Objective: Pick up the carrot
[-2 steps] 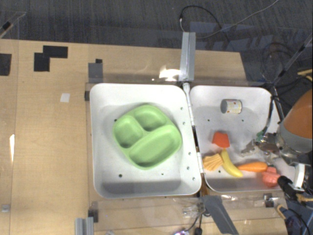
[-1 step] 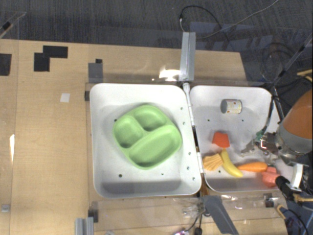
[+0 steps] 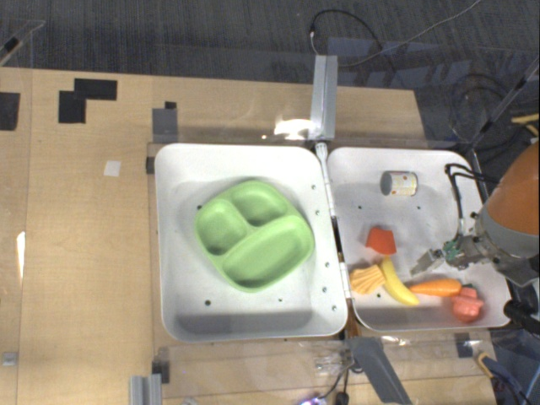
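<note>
Lying flat near the front edge of the right bin (image 3: 426, 163), the carrot (image 3: 436, 288) is a smooth orange taper with its length running across the bin, its thicker end toward the right wall. Its narrow end touches a curved, glossy yellow banana (image 3: 396, 283), which bends from the bin's middle toward the front edge. Against the banana's left side sits a small ridged bundle of pale yellow fries (image 3: 365, 279), close to the bin's left wall. Just behind these, an orange-red wedge-shaped block (image 3: 381, 240) rests apart from the banana's upper tip. At the carrot's thick end, in the front right corner, a lumpy pink-red toy (image 3: 467, 304) touches or nearly touches it. Farther back, near the rear edge, a short grey and cream cylinder (image 3: 399, 183) lies on its side, well apart from the rest. The gripper (image 3: 426, 262) hangs just behind and above the carrot's middle, its thin metallic fingers pointing left and angled down, with nothing seen between them; whether they are spread or closed cannot be told. Behind it the arm's rounded orange band (image 3: 515, 197) and grey wrist reach in over the right wall. The left bin (image 3: 173, 294), white and shallow with rounded corners, holds a green plastic divided plate (image 3: 253, 234) with three smooth compartments. Both bins sit on a pale wooden table (image 3: 76, 251).
</note>
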### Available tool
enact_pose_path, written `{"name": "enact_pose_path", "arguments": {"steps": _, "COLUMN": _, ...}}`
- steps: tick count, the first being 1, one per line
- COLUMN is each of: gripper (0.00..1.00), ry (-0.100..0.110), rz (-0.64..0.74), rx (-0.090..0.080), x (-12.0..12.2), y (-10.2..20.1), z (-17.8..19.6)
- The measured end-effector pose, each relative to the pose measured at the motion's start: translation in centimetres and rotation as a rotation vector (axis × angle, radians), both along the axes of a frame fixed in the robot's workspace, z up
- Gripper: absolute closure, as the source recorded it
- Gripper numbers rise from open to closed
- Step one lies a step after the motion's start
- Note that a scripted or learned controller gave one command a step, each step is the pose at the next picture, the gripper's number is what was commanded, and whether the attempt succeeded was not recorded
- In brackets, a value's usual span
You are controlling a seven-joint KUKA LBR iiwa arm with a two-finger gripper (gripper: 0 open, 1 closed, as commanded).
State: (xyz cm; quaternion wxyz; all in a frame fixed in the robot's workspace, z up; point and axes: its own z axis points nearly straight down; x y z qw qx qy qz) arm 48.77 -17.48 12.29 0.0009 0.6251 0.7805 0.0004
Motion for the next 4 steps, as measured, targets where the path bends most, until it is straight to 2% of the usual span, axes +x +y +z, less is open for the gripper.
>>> {"name": "enact_pose_path", "arguments": {"steps": 1, "gripper": 0.0, "ry": -0.005, "rz": -0.399, "rx": 0.003, "x": 0.2, "y": -1.7, "z": -3.4}}
{"name": "enact_pose_path", "arguments": {"steps": 2, "gripper": 0.0, "ry": -0.015, "rz": -0.172, "rx": -0.005, "x": 0.4, "y": 0.0, "z": -3.3}}
{"name": "enact_pose_path", "arguments": {"steps": 4, "gripper": 0.0, "ry": -0.017, "rz": 0.192, "rx": -0.007, "x": 0.5, "y": 0.5, "z": -3.2}}
